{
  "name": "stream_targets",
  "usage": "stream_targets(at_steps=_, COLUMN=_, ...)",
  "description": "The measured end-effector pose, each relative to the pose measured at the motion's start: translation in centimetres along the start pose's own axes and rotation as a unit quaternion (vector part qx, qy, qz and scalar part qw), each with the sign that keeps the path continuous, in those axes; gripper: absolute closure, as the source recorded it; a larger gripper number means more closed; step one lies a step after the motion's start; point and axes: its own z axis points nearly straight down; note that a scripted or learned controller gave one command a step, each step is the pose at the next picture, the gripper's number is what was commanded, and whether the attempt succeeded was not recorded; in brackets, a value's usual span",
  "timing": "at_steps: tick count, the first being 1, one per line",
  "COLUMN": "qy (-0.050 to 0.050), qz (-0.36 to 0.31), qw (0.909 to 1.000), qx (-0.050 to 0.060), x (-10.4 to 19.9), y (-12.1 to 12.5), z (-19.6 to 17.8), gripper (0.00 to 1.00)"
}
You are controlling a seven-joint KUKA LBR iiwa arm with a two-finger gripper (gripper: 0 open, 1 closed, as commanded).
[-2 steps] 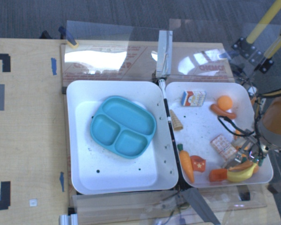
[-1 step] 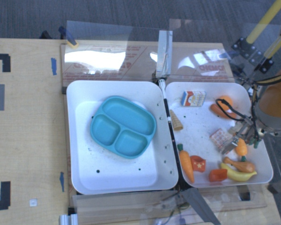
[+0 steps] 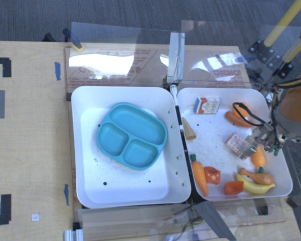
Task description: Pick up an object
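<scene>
The gripper hangs low in the right bin, between a small patterned packet and an orange fruit; whether it grips anything cannot be told; the packet lies flat, pinkish and checked.

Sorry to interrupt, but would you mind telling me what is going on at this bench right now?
A robot arm reaches in from the right, with its gripper low in the right bin among toy foods. It sits beside a small patterned packet and a small orange piece; nothing is visibly lifted. A carrot and banana lie nearby. The left bin holds a blue divided plate.
</scene>
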Motion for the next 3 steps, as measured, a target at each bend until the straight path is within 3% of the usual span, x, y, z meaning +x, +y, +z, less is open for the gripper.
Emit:
stream_targets(at_steps=1, qy=0.004, qz=0.078, qw=0.9969, qx=0.000, x=5.6, y=3.2, z=-12.2, gripper=1.00)
stream_targets(at_steps=2, qy=0.009, qz=0.101, qw=0.9949, qx=0.002, x=8.1, y=9.3, z=-11.5, gripper=1.00)
stream_targets(at_steps=3, qy=0.007, qz=0.191, qw=0.9816, qx=0.002, x=13.1, y=13.0, z=-16.2, gripper=1.00)
